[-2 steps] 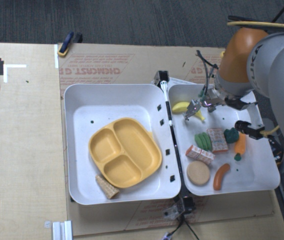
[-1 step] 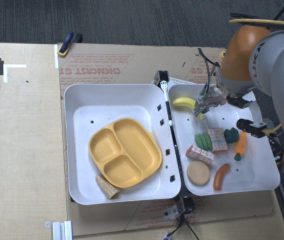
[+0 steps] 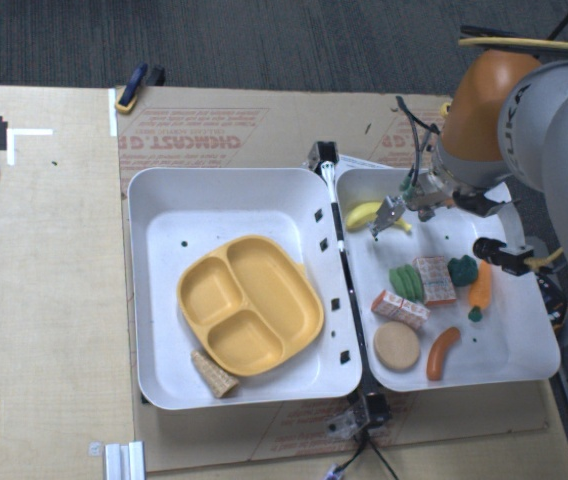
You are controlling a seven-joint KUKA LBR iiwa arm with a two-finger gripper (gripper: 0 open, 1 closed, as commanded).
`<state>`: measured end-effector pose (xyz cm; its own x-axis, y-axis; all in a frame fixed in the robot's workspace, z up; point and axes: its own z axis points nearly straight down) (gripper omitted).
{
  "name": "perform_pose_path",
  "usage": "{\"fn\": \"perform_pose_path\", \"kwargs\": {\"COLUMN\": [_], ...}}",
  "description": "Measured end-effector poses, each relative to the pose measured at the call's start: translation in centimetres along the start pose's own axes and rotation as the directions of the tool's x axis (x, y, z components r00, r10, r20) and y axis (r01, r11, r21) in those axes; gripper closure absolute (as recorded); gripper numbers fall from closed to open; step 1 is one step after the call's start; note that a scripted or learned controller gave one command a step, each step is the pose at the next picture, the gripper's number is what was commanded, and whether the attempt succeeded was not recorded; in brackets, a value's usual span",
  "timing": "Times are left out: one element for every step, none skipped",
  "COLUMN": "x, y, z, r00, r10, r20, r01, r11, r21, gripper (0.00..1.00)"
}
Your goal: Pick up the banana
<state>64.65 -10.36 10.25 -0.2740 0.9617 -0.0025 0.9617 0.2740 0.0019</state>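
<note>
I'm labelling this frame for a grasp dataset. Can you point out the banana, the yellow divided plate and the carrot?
banana (image 3: 362, 215): camera view, on its yellow middle.
yellow divided plate (image 3: 309, 298): camera view, on its right rim.
carrot (image 3: 480, 286): camera view, on its orange body.

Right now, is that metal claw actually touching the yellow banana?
Cannot tell. In the camera view the end effector overlaps the right end of the curved yellow banana in the right white bin, showing neither contact nor gap plainly.

The desk (image 3: 44, 298) carries cardboard (image 3: 194, 128); on that cardboard sit two white bins, left (image 3: 154, 298) and right (image 3: 514, 348), touching.
</note>
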Motion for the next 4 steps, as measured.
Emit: {"fn": "perform_pose_path", "kwargs": {"x": [0.4,0.4,4.9,10.2], "y": [0.7,0.7,-0.1,4.2], "z": [1.0,0.1,-9.0,-9.0], "r00": [0.954,0.955,1.0,0.957], "r10": [0.299,0.296,-0.028,0.291], "r20": [-0.001,0.0,0.001,-0.001], "r01": [-0.299,-0.296,0.028,-0.291], "r11": [0.954,0.955,1.0,0.957], "r21": [0.003,0.006,0.002,0.002], "gripper": [0.0,1.0,1.0,1.0]}}
